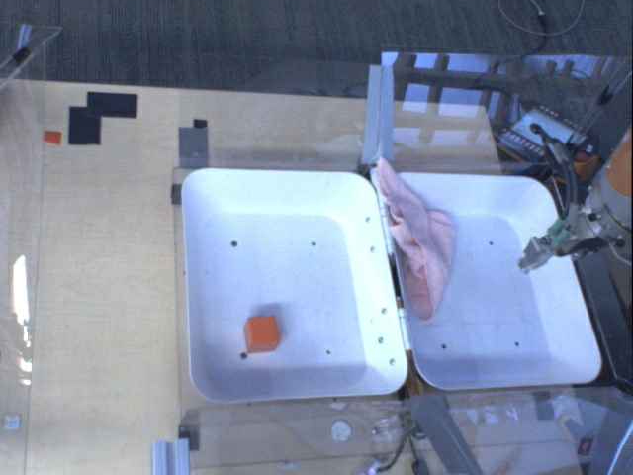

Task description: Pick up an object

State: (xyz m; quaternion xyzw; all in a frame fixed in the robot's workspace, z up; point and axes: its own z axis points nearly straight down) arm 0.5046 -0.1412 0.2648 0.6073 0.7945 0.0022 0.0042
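An orange block [262,333] lies in the left bin [277,201], near its front left corner. A pink cloth [420,240] is draped over the left wall of the right bin [554,364] and spreads onto its floor. My gripper [537,254] hangs over the right side of the right bin, well to the right of the cloth, with nothing visible in it. The arm enters from the right edge with its orange band [620,171] just showing.
A grey metal post [377,117] stands behind the seam between the two bins. Cables and hardware [554,132] crowd the back right. Black markers [99,115] lie on the wooden bench at the far left.
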